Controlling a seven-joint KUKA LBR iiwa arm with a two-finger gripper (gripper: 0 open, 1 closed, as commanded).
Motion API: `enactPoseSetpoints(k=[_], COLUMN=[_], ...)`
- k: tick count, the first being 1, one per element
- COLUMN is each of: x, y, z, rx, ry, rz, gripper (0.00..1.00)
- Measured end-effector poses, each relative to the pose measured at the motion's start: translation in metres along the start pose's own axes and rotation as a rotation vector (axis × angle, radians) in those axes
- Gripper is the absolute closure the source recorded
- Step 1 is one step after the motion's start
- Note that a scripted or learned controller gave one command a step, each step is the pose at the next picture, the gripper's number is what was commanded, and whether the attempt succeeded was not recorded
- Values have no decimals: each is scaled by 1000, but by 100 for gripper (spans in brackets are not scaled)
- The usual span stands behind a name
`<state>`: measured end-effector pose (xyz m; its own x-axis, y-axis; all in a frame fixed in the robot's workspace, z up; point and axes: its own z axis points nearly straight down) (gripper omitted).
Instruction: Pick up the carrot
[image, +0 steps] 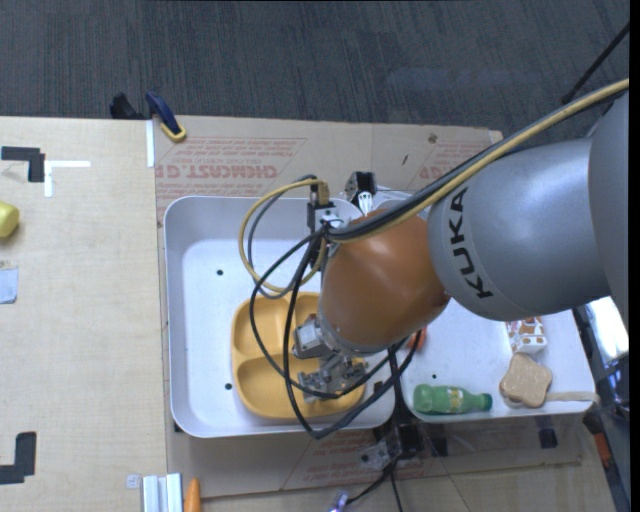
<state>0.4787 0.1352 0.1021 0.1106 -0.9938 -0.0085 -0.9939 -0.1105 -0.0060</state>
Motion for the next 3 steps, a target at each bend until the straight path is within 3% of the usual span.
enactPoseSetpoints(k=[3], x=[-5], y=[-1], z=[-26], rx=[0], ry=[-8], rz=[-7], gripper=[100])
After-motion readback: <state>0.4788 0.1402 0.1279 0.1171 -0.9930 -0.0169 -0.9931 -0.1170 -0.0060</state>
